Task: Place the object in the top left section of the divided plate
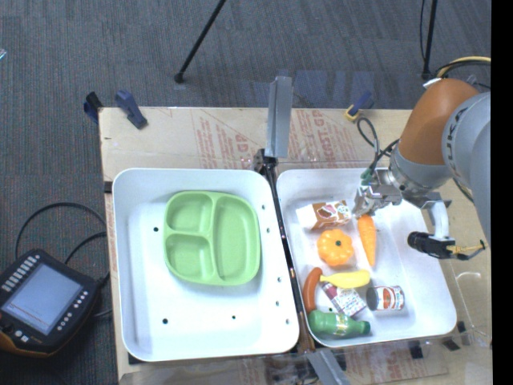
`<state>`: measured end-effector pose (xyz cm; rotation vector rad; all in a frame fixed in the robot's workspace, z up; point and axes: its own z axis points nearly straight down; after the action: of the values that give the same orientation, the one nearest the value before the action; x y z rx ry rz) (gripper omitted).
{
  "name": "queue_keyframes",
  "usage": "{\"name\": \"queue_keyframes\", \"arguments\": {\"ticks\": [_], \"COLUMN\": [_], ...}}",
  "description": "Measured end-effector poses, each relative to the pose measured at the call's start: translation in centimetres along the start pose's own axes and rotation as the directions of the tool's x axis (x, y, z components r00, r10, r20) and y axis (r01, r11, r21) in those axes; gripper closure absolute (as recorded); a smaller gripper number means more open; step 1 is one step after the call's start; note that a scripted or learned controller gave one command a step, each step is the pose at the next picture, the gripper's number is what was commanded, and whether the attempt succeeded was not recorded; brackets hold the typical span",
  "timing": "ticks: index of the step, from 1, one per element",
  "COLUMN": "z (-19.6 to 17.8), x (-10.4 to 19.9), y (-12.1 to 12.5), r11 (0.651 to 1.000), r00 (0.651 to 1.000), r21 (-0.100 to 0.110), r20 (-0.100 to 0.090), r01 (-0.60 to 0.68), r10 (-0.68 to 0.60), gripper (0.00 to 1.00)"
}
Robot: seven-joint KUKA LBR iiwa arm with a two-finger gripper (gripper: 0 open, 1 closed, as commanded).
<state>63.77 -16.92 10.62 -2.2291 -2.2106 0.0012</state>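
Note:
A light green divided plate (pixel 236 239) lies in the left bin (pixel 140 295), with nothing in its three sections. My gripper (pixel 367 203) hangs low over the right bin (pixel 437 295), right at the top end of an orange carrot (pixel 367 241) and just to the right of a brown snack packet (pixel 330 213). From this angle it is unclear whether the gripper touches the carrot. Just left of the carrot sits an orange pumpkin (pixel 335 248).
Toward the right bin's front lie a yellow banana (pixel 346 279), a red sausage (pixel 312 289), a small packet (pixel 346 301), a can (pixel 386 297) and a green bottle (pixel 340 324). A grey post (pixel 279 127) stands behind the bins. A teach pendant (pixel 40 299) rests on the floor at left.

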Motion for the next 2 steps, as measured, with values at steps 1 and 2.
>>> {"name": "queue_keyframes", "arguments": {"ticks": [1,2], "z": [-4.2,2.1], "x": [-3.9,-3.7], "y": [0.7,0.3], "r11": [1.000,0.778], "r00": [1.000,0.778], "r21": [-0.001,0.004], "r20": [0.000,0.002], "r01": [0.006,-0.628], "r10": [-0.006,0.628], "gripper": [1.00,1.00]}}
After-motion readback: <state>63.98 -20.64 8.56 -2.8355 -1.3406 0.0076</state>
